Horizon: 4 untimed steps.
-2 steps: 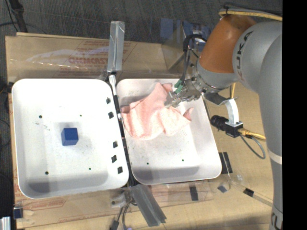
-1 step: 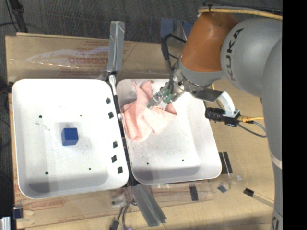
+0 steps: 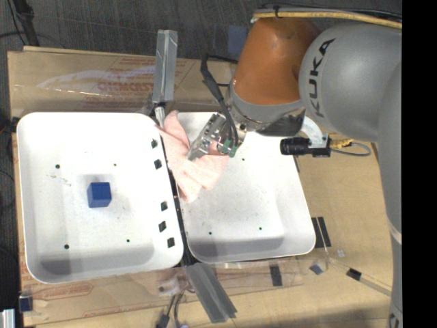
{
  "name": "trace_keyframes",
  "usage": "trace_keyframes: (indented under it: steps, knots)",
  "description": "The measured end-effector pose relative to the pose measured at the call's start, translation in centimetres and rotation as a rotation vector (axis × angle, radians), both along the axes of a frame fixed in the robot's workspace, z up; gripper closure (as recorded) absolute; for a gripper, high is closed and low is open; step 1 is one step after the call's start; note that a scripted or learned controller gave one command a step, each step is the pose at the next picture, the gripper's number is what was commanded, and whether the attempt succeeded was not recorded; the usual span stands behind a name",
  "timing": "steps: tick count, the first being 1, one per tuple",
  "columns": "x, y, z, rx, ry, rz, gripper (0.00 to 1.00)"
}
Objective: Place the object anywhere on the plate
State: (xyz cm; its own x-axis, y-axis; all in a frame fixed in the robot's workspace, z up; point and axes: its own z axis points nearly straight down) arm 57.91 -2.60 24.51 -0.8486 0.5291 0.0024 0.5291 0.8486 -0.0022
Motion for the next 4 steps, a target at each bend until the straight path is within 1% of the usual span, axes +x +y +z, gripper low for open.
trace_keyframes:
  steps: [1, 2, 3, 4]
  knots:
    - [0.2, 4.6, -1.2, 0.001, -0.001, 0.404, 1.0]
    - [0.1, 9.3, -0.5, 0.001, -0.003, 0.561, 1.0]
    - [0.7, 14.4, -0.9, 0.001, -0.005, 0.564, 1.0]
    - [0.7, 14.4, -0.9, 0.001, -0.005, 0.564, 0.0]
